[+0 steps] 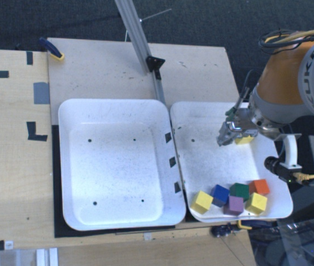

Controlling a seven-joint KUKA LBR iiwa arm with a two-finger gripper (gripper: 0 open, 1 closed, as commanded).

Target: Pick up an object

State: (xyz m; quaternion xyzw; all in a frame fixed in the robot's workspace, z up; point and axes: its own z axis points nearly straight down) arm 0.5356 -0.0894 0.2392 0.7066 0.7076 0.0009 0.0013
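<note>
My gripper point(227, 136) hangs over the upper right part of the right bin point(201, 148), reaching in from the right. A small yellow block point(245, 139) lies right beside it, partly hidden behind the gripper body; whether the two touch cannot be told. Several more blocks are huddled at the bin's near edge: a yellow one point(202, 201), a blue one point(220, 194), a green one point(238, 190), a purple one point(235, 204), an orange one point(260, 187) and another yellow one point(257, 203). The gripper is well above that group.
The left bin point(74, 148) stands against the right one. A slanted metal pole point(137, 32) comes down from the top to the bins' shared far corner. A blue and yellow tool point(51, 49) lies on the bench at the far left.
</note>
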